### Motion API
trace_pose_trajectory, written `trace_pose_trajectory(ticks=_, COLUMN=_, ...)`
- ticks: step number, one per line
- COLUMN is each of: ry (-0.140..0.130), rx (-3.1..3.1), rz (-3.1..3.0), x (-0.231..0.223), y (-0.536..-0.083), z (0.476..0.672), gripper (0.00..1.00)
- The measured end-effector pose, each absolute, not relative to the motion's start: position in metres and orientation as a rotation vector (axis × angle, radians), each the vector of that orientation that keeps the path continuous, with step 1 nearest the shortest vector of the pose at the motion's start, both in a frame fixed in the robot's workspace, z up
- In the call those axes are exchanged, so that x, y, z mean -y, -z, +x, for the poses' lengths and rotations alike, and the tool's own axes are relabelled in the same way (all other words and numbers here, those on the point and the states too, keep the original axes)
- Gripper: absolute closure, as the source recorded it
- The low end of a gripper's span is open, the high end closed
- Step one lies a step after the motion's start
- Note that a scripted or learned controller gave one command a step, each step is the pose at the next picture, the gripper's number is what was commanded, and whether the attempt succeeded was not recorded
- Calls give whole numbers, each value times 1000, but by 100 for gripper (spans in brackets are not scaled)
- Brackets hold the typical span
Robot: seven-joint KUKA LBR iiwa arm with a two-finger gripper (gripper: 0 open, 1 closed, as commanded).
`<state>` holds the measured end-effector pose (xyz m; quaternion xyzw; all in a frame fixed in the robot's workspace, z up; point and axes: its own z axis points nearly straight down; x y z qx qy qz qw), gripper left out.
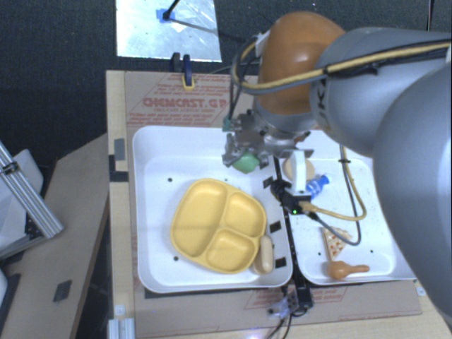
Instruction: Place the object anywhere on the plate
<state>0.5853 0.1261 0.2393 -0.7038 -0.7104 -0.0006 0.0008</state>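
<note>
pincer (241, 154) closed on green object (246, 163) | we carry it lower-left, over yellow divided plate (217, 224) | we release low

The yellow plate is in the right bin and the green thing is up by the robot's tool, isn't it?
Not quite. The camera view shows the yellow plate in the left bin, not the right one. The rest is right: the green thing is up by the tool, above the plate's far edge.
</note>
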Motion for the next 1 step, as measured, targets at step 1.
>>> trace_pose_trajectory(ticks=1, ry=2, rx=2226, rz=-2217, x=-123, y=-240, z=586, gripper=0)
